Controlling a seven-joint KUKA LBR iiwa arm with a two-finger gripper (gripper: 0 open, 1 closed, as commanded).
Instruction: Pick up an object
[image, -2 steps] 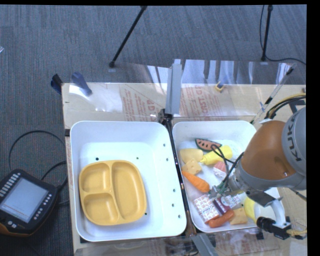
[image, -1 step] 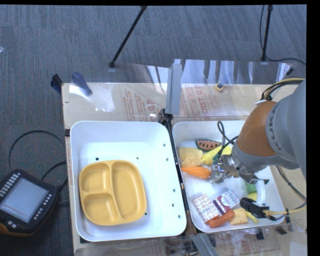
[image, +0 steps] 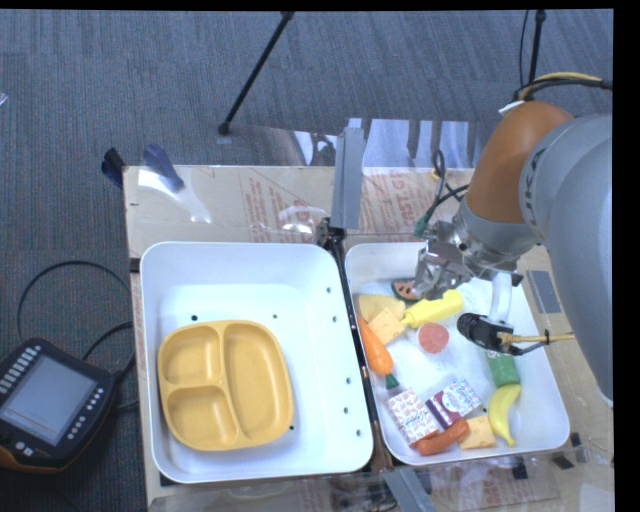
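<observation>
- Hand (image: 437, 275) sits low at the far-left of the right white bin (image: 545, 420), over a yellow plastic corn cob (image: 434, 308); grip state: cannot tell.
- Cob looks light, rigid, slick; grip across its middle.

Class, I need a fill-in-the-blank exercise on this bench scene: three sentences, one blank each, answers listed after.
1. The yellow divided plate lies in the ____ bin of the view.
2. The carrot lies beside that bin's ____ wall.
3. The banana lies just below a ____ vegetable in the right bin.

Missing words: left; left; green
</observation>
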